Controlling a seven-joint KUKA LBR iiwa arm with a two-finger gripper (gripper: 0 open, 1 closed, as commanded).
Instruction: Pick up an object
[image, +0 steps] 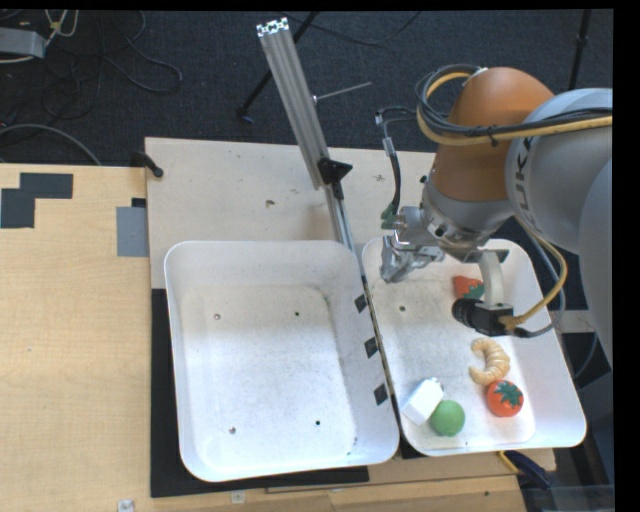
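Overhead, two shallow white plastic bins sit side by side on a pale wooden bench: the left bin and the right bin, their adjoining rims touching along a seam marked by three small black clips. One grey arm with an orange band reaches in from the right, and its metal two-finger gripper hangs over the far left corner of the right bin; whether anything lies between its tips, or how wide they stand, cannot be told from this angle. Five loose items lie in the right bin. One small red-and-green object rests near the far side, partly hidden behind a black wrist fitting. One tan curved pastry-shaped piece lies nearer the middle. One red tomato-like ball with a green top sits just beside it, toward the near edge. One white block and one green ball touch each other at the near left corner. One slanted aluminium rail rises from behind the bins' shared seam. All five candidate items lie well apart from the gripper.
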